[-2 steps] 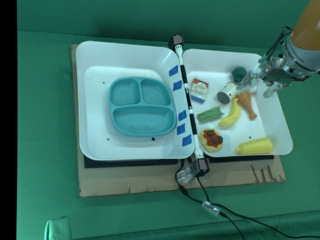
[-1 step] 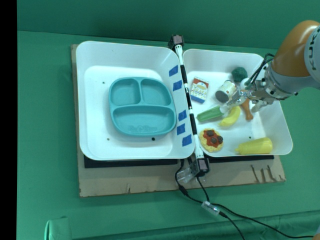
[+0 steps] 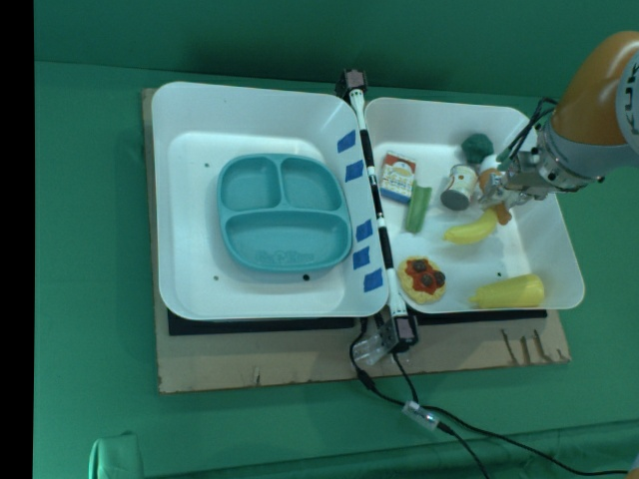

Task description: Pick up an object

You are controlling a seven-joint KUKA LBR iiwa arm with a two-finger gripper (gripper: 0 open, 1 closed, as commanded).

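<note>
The gripper (image 3: 499, 200) hangs low over the right bin (image 3: 559, 267) near its far right corner, and its fingertips blur into a small orange piece (image 3: 491, 180) beneath them, so whether they are apart, together or clamped on anything cannot be told. The arm (image 3: 599, 108) enters over the bin's right edge and covers part of that rim, its upper part cut off by the picture's edge. Just beside the gripper lie a small can (image 3: 458, 187) on its side and a banana (image 3: 471, 231), the banana close enough that contact cannot be ruled out. A dark green lump (image 3: 477, 147) (hard to identify) sits toward the far edge. A red and white carton (image 3: 398, 177) and a green stick (image 3: 418, 209) lie near the bin's left edge, a little pizza (image 3: 422, 278) near its near left corner, and a yellow cone-shaped piece (image 3: 509, 291) along the near edge. The left bin (image 3: 185, 218) carries a teal divided plate (image 3: 285, 212) at its middle. A black and white bar (image 3: 374, 188) with blue tape marks runs where the bins meet, and cables (image 3: 439, 422) trail from its near end.
</note>
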